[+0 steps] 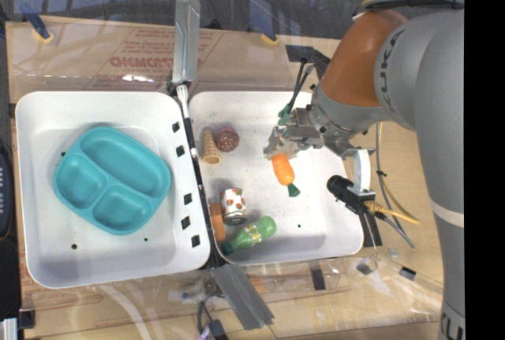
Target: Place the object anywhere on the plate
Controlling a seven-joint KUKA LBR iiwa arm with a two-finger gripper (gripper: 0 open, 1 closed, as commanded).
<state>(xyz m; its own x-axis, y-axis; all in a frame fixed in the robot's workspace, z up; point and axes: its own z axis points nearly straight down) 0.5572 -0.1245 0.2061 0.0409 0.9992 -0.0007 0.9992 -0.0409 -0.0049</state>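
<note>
Gripper (282, 151) over the right bin (331, 240), jaws pinching the top of a toy carrot (284, 171). Teal plate (112, 178) in the left bin (39, 252), well apart.

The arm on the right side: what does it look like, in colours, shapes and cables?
The arm has thick, rounded grey segments with a broad orange band above the wrist and dark "KUKA" lettering beside it. Thin dark cables run down to the tool, a small grey metal assembly.
</note>
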